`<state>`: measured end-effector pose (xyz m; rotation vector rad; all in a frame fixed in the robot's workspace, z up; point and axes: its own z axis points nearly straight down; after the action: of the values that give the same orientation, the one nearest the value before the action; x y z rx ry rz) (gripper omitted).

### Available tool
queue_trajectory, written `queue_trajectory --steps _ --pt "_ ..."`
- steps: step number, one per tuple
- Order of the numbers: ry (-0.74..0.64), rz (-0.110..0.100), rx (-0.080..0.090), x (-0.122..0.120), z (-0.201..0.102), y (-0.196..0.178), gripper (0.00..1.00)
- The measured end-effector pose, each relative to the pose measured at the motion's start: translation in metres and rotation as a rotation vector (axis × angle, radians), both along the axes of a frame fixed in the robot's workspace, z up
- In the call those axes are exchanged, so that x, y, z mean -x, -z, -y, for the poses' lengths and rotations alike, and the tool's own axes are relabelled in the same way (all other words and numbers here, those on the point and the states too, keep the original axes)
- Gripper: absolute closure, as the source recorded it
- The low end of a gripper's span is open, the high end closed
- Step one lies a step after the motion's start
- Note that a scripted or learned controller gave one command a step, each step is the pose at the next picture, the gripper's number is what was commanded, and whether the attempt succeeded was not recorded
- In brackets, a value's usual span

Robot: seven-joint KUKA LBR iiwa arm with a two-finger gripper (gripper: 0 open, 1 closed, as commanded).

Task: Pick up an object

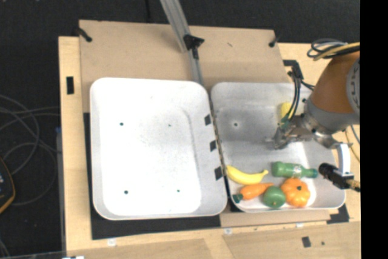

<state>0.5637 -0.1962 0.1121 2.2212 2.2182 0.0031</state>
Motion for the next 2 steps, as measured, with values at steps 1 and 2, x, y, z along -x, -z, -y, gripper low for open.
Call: queue_trajectory --steps 1,2 --pt "-0.001 0.001 0.001 -0.003 0.007 -0.045 1.0" --pt "0.0 0.002 0.001 0.002 0.016 -0.095 1.0"
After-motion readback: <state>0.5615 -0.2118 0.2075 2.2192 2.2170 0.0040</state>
